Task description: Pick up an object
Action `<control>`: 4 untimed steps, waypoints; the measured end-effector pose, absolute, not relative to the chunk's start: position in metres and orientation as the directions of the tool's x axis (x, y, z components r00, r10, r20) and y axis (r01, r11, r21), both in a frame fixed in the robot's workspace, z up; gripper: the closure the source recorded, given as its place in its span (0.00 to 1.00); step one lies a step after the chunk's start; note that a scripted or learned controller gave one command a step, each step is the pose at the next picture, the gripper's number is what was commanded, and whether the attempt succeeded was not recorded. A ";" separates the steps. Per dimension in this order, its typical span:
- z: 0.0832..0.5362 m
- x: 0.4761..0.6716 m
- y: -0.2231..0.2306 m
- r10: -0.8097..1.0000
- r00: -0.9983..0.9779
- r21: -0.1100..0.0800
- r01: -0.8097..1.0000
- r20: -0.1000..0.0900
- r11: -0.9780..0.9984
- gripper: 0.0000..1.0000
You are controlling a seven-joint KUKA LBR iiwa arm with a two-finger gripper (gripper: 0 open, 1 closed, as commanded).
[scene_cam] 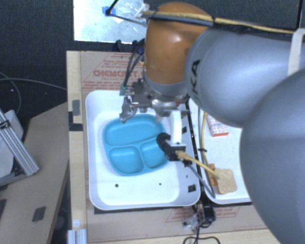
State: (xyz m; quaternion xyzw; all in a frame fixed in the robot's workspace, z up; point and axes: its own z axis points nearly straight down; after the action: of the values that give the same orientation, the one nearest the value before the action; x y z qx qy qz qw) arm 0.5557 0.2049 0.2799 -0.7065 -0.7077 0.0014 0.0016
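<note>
nearest is the left bin point(142, 197), its near floor bare and white. beside it, in the near corner of the right bin point(234, 201), lies a tan pad point(224, 181). a little farther, the blue plate point(132, 146) lies flat in the middle of the left bin, three hollows facing up; it is the only loose thing there, and i judge it the likely thing to pick. the gripper point(126, 115) hangs low at the plate's far left rim, at or just above it; whether it touches is hard to say. whether it is apart or together i cannot tell, as the wrist hides much of it. farther right, a red and white box point(217, 127) lies in the right bin, partly under the arm point(234, 80). beyond the bins is cardboard point(107, 72). as for progress: the reach to the plate looks done, but nothing shows as gripped and the plate sits flat, so the grasp and the lift are, by my reading, yet to do.
</note>
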 end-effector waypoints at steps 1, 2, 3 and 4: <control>0.384 0.618 0.153 1.000 0.004 0.017 1.000 0.001 -0.004 0.00; 0.376 0.598 0.211 1.000 -0.009 0.001 1.000 0.003 0.009 0.00; 0.291 0.544 0.181 1.000 0.001 -0.011 1.000 -0.003 -0.001 0.00; 0.378 0.524 0.111 1.000 0.006 0.011 1.000 0.001 -0.006 0.00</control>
State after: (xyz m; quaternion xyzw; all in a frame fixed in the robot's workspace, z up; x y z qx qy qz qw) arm 0.5239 0.1107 0.3780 -0.7091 -0.7051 -0.0042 -0.0033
